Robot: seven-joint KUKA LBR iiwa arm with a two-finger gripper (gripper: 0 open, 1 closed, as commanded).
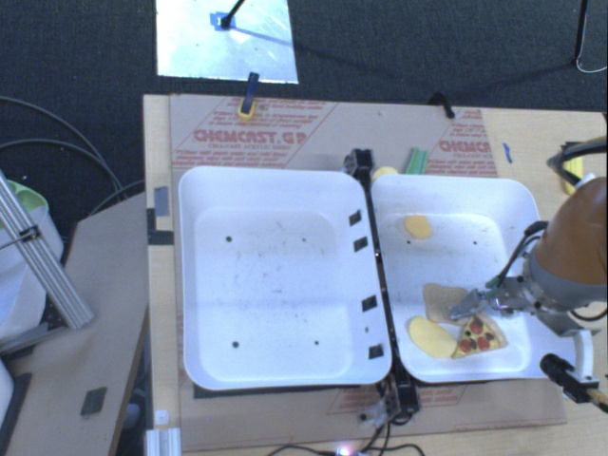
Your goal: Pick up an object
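Observation:
In the right bin [494, 202] lie a toy pizza slice [478, 335], a yellow oval piece [431, 337], a tan flat piece [440, 299] and a small yellow round piece [417, 226]. My gripper [468, 304] reaches in from the right, low over the tan piece and just above the pizza slice. Its grey fingertips [463, 307] point left and touch or nearly touch the tan piece. Nothing shows between the fingers.
The left bin [275, 278] sits beside the right one, with black clips along the shared rim [366, 245]. A yellow ball [384, 173] and a green stick [415, 161] lie behind the bins on the cardboard. A metal frame [43, 264] stands at far left.

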